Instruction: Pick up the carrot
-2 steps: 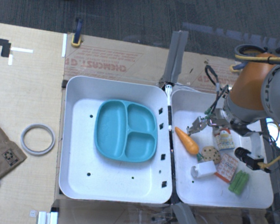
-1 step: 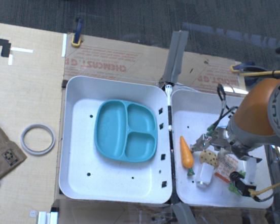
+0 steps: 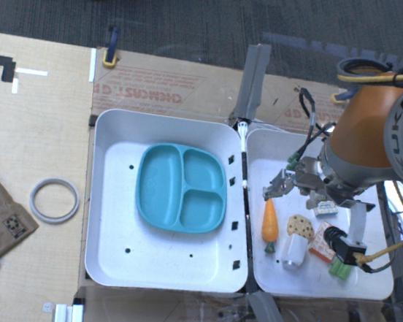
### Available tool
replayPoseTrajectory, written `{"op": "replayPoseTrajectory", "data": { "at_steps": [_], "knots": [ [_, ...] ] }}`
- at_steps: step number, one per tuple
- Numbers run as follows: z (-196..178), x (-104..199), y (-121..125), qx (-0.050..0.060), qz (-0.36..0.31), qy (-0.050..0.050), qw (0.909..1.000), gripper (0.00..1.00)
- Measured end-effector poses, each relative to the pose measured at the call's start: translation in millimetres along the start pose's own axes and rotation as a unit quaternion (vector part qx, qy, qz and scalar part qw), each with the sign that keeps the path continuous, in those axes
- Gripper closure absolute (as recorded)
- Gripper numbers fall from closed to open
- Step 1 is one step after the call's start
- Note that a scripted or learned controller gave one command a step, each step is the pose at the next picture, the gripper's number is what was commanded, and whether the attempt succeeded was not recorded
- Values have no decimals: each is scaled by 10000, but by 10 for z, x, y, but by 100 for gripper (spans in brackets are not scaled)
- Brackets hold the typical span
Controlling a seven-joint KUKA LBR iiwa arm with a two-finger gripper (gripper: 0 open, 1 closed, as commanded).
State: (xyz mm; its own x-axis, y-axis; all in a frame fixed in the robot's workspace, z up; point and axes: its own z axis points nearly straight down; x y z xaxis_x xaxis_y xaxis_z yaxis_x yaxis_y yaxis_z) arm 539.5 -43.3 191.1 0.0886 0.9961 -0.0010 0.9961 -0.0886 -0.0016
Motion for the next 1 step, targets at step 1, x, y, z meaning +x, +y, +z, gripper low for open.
{"op": "replayPoseTrajectory", "data": {
  "at_steps": [1],
  "knots": [
    [778, -575, 79, 2, 64, 0, 10000, 0]
  ]
}}
